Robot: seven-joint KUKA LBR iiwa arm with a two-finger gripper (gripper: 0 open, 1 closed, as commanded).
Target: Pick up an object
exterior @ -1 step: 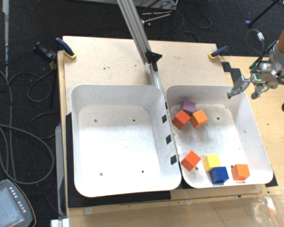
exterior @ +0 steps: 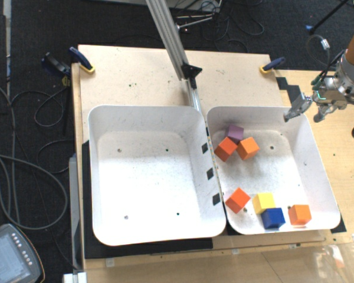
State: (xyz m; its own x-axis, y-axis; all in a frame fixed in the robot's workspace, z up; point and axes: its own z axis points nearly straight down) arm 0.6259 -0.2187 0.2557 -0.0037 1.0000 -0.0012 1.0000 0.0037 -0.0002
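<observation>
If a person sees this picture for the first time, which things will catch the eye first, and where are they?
The coloured cubes in the right bin stand out first: a purple cube with two orange ones at the far side, and an orange, a yellow cube, a blue cube and another orange along the near edge. Next comes the gripper, open above that bin's far right corner and holding nothing. The left bin is plain white beside it.
</observation>
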